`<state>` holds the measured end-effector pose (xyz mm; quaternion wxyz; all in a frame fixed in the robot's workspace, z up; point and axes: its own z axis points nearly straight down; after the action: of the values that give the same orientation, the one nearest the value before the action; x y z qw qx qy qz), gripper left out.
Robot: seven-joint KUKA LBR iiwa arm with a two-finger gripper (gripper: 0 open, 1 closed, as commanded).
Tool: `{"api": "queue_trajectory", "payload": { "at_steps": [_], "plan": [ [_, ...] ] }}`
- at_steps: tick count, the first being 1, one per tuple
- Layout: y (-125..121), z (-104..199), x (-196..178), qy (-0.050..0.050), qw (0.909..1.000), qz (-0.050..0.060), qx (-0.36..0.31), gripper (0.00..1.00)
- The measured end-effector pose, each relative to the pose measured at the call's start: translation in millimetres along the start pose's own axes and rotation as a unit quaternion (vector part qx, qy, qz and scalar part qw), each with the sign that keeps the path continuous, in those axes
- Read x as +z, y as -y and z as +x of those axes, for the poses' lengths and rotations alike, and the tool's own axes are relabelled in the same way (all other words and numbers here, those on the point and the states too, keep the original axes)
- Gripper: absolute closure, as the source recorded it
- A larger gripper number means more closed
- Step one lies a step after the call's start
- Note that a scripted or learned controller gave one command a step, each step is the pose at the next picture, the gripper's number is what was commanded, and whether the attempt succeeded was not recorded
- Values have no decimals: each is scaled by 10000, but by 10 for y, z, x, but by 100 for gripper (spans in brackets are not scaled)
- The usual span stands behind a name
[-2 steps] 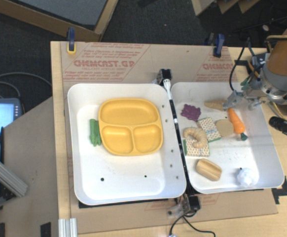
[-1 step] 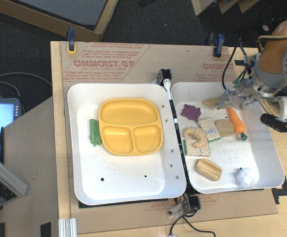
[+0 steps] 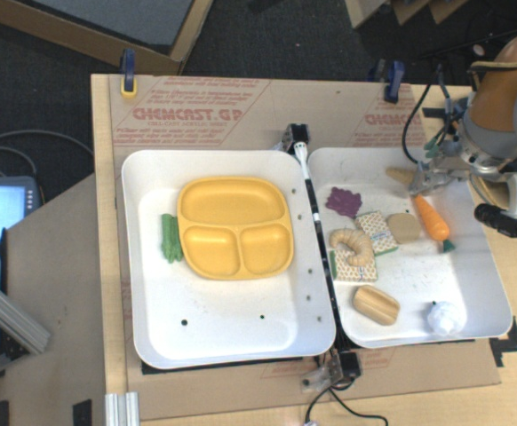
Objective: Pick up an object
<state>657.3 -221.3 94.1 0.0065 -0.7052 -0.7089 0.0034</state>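
Two white bins (image 3: 143, 327) sit side by side on a brown board (image 3: 196, 109).
Dark carpet lies beyond; gripper (image 3: 429, 177) hangs over the right bin's far edge, its state unclear.

Lying in right bin: carrot (image 3: 433, 219) aslant, purple piece (image 3: 343, 201), croissant (image 3: 354, 244), bread roll (image 3: 376, 304), tan lump (image 3: 404, 228), white ball (image 3: 441, 318).

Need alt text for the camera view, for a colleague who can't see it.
The grey arm's gripper hovers over the right bin's far edge, just above a toy carrot among small play foods. The left bin has a yellow divided plate and a green item.
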Motion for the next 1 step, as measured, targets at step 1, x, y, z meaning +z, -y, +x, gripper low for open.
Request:
{"api": "queue_trajectory", "payload": {
  "at_steps": [1],
  "plan": [
    [488,544,73,28,10000,-89,20,100]
  ]
}}
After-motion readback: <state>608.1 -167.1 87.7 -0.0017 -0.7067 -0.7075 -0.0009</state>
